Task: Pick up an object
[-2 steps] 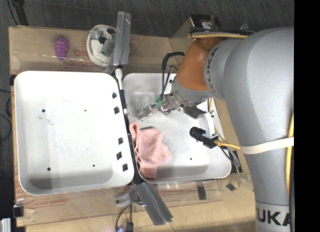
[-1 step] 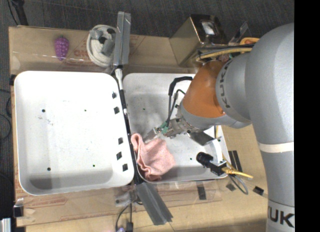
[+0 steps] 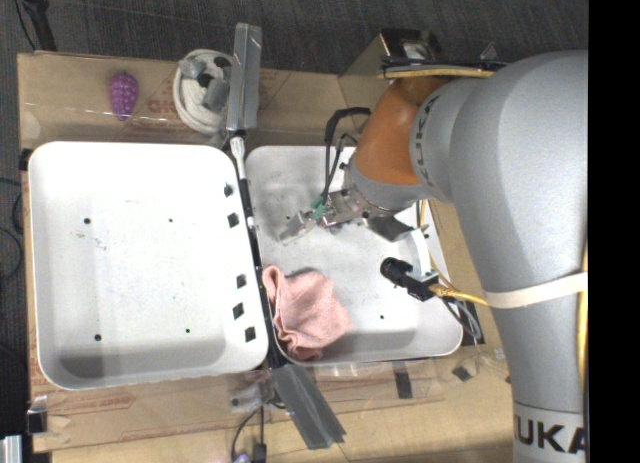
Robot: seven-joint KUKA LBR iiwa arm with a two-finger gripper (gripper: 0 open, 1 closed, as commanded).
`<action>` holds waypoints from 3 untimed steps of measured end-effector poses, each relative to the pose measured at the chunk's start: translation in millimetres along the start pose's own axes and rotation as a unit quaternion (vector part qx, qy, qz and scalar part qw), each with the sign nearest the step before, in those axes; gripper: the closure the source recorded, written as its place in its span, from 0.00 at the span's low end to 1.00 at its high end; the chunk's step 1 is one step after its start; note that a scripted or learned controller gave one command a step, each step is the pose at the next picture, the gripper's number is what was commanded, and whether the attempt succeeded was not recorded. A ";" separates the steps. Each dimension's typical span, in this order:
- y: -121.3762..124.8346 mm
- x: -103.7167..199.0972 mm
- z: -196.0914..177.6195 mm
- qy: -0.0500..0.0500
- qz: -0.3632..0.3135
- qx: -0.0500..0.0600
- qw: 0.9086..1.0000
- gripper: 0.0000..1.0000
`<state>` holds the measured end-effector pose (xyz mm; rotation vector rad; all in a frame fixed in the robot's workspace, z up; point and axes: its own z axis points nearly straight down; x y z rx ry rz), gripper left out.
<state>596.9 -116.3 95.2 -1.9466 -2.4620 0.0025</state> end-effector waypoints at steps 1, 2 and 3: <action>-75.4 27.9 4.7 0.001 0.004 0.001 1.000 0.00; -13.5 -14.8 2.4 0.000 0.164 0.000 0.986 0.00; -71.1 3.5 5.1 0.001 0.096 0.001 0.995 0.00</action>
